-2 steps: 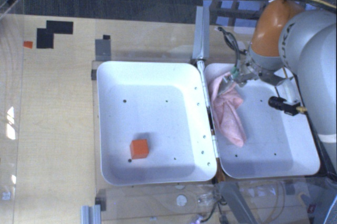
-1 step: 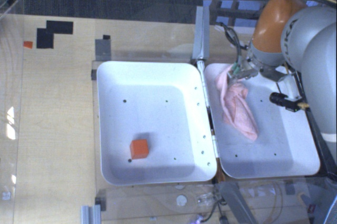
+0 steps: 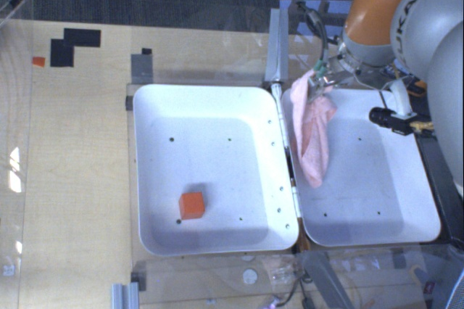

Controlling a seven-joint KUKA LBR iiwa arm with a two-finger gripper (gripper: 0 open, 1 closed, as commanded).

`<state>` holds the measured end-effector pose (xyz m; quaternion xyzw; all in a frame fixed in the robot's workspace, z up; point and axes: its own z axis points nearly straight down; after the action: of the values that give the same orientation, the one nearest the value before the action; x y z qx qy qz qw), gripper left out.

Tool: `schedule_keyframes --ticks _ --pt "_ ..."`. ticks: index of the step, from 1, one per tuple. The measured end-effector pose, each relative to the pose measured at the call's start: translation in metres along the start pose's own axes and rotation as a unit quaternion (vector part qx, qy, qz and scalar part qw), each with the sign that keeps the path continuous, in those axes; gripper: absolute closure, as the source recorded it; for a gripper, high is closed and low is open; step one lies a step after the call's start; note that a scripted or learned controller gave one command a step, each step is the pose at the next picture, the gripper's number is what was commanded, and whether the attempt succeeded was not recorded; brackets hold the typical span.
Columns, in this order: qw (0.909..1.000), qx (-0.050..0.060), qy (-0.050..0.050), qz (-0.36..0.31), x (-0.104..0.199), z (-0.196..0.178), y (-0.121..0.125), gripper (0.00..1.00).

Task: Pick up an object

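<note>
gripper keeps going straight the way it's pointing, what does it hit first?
Likely the pink cloth hanging from the gripper, then the right bin floor beneath it. Depth is hard to judge from this slanted view.

Pink cloth (image 3: 313,132) dangling over right bin (image 3: 377,220)

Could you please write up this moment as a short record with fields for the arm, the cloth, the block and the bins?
arm: grey with orange band, reaching in from the right, over the right bin
gripper: at the top end of the pink cloth
pink cloth: hanging down from the gripper, along the right bin's left side
orange block: resting on the floor of the left bin, near its lower left
</note>
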<state>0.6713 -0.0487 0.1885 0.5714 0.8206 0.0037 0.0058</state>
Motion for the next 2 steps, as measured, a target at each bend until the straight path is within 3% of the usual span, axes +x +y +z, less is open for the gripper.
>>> schedule_keyframes --ticks 1,2 --pt "0.9477 -0.001 0.0 -0.319 0.036 -0.025 0.014 1.0" --pt "0.9779 0.002 0.001 -0.209 -0.044 0.021 -0.051 1.0"
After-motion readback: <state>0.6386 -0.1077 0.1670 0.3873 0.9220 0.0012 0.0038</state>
